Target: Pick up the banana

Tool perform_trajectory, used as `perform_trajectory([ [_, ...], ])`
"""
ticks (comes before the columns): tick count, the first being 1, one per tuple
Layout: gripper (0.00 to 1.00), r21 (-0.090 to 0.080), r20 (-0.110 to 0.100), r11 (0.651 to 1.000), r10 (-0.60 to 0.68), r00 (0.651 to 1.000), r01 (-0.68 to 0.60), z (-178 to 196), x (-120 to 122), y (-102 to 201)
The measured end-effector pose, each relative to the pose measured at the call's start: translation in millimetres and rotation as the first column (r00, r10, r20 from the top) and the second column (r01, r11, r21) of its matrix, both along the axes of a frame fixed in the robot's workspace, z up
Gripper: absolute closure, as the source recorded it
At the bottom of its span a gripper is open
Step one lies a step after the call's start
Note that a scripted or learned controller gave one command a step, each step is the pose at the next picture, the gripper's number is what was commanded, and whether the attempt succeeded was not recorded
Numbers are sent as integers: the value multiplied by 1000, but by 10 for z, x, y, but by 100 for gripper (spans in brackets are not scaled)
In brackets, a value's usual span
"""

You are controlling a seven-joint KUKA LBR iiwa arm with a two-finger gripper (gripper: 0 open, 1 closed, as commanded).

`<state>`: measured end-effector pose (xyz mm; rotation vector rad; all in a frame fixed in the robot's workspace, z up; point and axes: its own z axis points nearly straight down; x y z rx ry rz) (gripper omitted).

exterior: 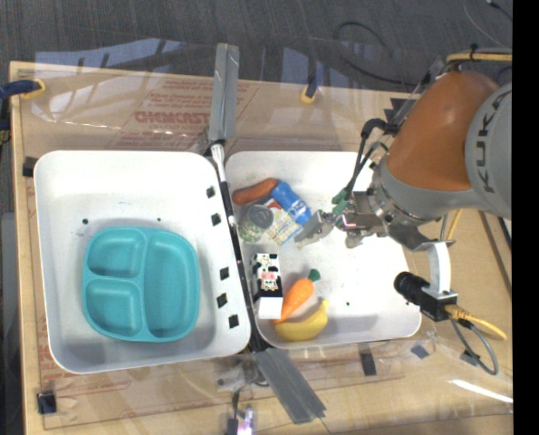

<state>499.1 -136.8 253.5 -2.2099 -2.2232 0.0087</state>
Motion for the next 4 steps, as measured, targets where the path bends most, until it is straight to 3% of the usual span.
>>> perform_trajectory([
  [1,0,4,0,966,260,966,-260,-878,15,-263],
  [2,0,5,5,854,521,854,-521,-1440,-227,-746],
  [3,0,3,7,723,691,723,-691,-1642,-224,-381],
  [4,0,0,8,921,390,921,-390,-1636,-213,-732],
])
